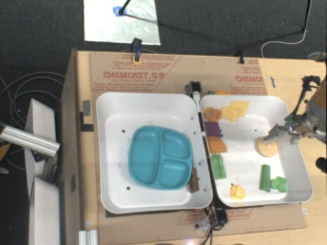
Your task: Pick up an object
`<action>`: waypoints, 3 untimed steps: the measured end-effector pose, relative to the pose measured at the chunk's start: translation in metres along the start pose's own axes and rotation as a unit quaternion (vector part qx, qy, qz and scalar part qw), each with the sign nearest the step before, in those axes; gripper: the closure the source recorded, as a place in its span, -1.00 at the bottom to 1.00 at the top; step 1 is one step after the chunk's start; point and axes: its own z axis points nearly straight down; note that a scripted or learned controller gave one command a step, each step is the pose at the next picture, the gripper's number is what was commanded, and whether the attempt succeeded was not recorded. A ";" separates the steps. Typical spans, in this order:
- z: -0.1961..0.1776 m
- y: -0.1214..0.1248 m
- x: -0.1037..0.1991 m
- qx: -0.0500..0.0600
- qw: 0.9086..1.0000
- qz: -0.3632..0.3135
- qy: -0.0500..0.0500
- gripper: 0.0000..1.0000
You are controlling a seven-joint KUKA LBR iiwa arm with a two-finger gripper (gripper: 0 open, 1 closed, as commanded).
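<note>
Tan disc point(267, 148) lies at three o'clock in the right bin point(301, 188), just beneath the tool point(276, 133). It looks light, stiff and flat, best pinched across its rim. Whether the tool is open or closed on anything, I cannot tell; its tips blur together.

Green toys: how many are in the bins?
3, all in the right bin: a ridged green piece by the divider, an upright green stick near the front, and a leafy green piece touching its right. None looks hidden.
</note>
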 end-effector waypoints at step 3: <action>0.017 -0.031 0.005 -0.002 1.000 -0.001 0.000 -1.00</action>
